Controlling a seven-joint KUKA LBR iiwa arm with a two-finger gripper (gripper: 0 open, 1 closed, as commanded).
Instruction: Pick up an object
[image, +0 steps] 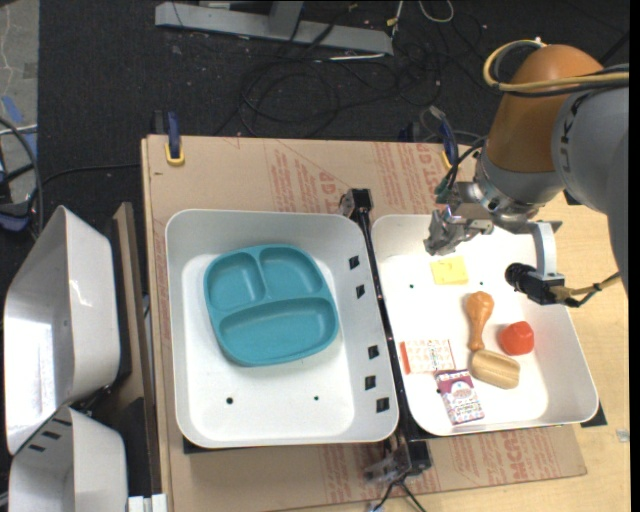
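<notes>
Cardboard-topped bench (300, 165): faint red print, unreadable; pincer (443, 236) above yellow square (449, 270).

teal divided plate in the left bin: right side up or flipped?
Right side up. The teal three-compartment plastic plate shows its raised dividers and sunken sections facing the camera, lying flat on the left white bin's floor.

Mount: fixed overhead, above the bench (300, 170).
Facing: down at a slant.
Framing: both bins fully in shot, left bin (190, 400) and right bin (560, 390); floor cables along the top.
Arm (560, 110): enters from frame right.
</notes>
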